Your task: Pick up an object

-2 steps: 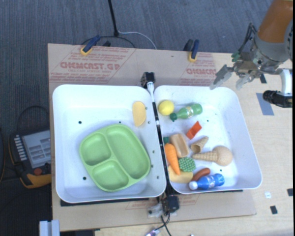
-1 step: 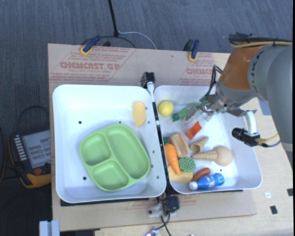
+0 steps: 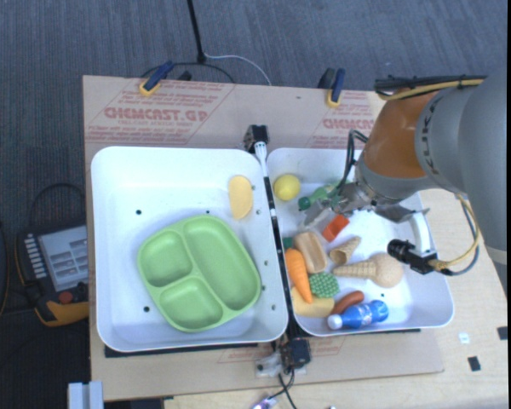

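Now gripper (image 3: 330, 201) over orange-red piece (image 3: 335, 226), long axis diagonal

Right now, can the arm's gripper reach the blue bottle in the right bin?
Probably yes. The blue bottle lies uncovered at the near edge of the right bin, beside a red sausage. The gripper is over the same bin.

Toy foods are crowding the right white plastic bin (image 3: 434, 309), leaving open floor along its right side. A green divided plate (image 3: 200, 271) is occupying the left white bin (image 3: 119, 186), whose back strip is lying open.
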Controlling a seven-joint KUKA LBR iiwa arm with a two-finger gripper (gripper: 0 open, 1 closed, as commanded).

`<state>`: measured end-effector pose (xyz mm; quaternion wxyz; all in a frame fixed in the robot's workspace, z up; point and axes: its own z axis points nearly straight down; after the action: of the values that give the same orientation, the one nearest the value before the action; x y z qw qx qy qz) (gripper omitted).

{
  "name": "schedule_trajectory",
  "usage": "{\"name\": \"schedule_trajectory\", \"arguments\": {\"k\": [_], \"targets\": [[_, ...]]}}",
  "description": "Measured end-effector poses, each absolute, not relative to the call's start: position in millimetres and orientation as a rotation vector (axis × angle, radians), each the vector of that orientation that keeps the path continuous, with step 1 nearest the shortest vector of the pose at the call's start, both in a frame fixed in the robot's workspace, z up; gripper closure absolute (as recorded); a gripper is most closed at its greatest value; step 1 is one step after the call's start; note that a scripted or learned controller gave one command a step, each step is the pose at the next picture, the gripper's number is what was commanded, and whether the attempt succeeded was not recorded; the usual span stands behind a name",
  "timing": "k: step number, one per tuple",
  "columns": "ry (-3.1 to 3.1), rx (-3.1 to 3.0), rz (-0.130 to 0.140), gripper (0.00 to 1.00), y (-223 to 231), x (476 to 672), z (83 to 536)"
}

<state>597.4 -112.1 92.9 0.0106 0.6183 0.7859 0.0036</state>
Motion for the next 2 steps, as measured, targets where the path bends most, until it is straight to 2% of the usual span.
{"name": "schedule_trajectory", "arguments": {"k": [1, 2], "targets": [[2.454, 1.931, 0.017, 1.0, -110.6, 598.7, 104.4], [2.454, 1.932, 0.017, 0.0, -110.5, 598.5, 104.1]]}}
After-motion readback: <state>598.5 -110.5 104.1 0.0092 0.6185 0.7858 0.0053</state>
